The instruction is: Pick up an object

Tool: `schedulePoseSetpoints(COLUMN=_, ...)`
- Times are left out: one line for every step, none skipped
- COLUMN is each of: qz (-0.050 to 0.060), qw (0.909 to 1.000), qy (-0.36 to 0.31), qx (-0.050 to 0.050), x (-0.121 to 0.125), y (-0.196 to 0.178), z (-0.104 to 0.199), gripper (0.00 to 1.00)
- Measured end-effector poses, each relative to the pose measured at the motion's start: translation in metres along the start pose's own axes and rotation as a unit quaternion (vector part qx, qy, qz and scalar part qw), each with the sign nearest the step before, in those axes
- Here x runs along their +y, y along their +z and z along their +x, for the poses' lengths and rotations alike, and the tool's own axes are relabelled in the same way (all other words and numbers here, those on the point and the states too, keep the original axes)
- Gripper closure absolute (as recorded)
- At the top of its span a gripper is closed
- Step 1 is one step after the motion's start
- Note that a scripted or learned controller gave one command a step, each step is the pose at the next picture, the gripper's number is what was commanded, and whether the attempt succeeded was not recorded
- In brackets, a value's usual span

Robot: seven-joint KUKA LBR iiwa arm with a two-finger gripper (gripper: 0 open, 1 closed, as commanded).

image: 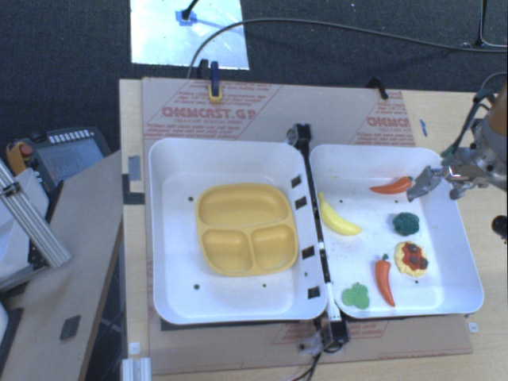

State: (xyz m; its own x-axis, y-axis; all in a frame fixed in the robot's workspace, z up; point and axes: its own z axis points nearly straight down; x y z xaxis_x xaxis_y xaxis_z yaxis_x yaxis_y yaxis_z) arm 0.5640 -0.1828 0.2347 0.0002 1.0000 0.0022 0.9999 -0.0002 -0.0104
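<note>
In the right bin lie several toy foods: an orange-red pepper at the back, a yellow banana by the left wall, a dark green broccoli, a small pizza piece, a red chili and a light green vegetable near the front. My gripper reaches in from the right, low over the bin's back right part. Its tip is at the right end of the orange-red pepper, which lies on the bin floor.
The left bin holds a yellow three-compartment tray. A black divider with clips runs between the bins. A cable crosses the floor behind the bench, and a pendant sits at the far left.
</note>
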Motion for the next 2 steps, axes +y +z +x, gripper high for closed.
schedulePoseSetpoints(qz=-0.006, qw=1.0000, qy=-0.002, qx=-0.001, x=0.003, y=-0.007, z=0.001, gripper=0.00)
schedulePoseSetpoints(qz=-0.004, qw=1.0000, qy=-0.001, qx=-0.001, x=-0.002, y=0.036, z=0.003, gripper=0.00)
